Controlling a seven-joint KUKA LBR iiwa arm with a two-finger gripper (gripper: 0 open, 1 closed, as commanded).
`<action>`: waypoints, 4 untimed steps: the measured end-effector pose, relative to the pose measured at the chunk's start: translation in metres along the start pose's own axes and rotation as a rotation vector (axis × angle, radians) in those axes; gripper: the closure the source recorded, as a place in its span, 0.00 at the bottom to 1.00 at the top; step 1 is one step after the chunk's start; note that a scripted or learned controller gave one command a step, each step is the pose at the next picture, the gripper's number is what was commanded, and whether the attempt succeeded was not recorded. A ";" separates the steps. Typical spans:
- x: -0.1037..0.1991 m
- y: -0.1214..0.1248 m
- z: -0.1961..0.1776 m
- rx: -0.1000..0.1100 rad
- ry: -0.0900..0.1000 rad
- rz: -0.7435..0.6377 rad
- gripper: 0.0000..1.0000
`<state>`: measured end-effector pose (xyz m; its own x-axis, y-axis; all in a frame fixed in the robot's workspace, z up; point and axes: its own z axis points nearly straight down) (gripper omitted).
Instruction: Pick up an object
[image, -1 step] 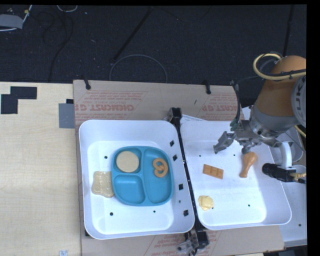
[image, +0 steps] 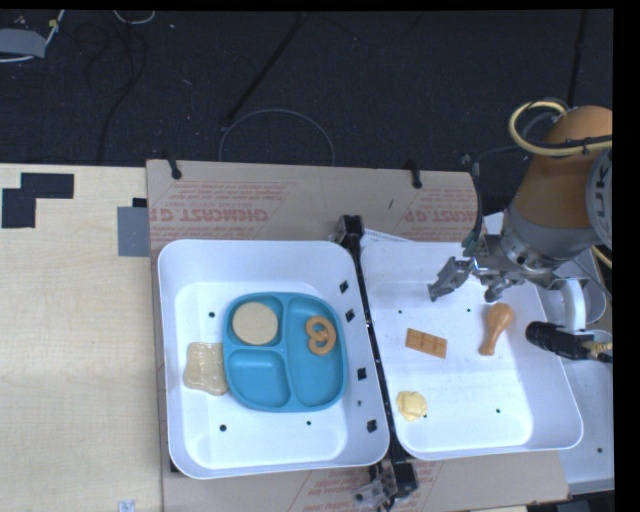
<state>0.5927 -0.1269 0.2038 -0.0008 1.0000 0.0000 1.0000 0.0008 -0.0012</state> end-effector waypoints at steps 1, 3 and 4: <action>0.006 0.001 0.063 0.006 0.001 0.000 0.00; 0.006 0.000 0.104 0.005 0.001 0.005 1.00; 0.005 0.009 0.047 -0.002 0.000 0.000 1.00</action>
<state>0.6019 -0.1215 0.1571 -0.0005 1.0000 -0.0001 1.0000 0.0005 0.0007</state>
